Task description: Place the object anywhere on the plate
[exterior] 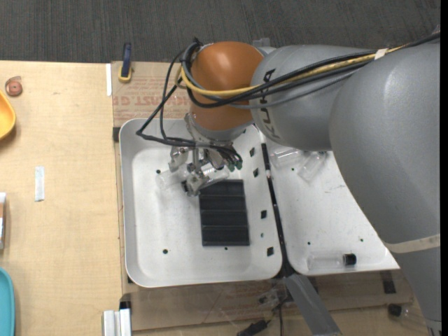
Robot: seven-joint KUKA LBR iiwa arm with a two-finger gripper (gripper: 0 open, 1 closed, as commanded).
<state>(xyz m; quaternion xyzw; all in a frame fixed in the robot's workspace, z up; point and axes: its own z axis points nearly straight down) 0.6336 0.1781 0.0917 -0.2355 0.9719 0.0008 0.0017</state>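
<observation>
A black ridged rectangular slab [225, 213] lies flat in the middle of the left white bin [143, 257]. My gripper [196, 172] hangs low over that bin, just above and to the left of the slab's top edge, under the orange band [220, 82] of the arm. Its metal parts are bunched together, and the wrist and cables hide much of them. I cannot make out any object held in it.
The grey arm covers much of the right bin [329, 229], where a small dark piece [348, 260] sits near the front edge. On the wooden bench to the left are a yellow item [4, 117], a pink disc [12, 86] and a white strip [39, 184].
</observation>
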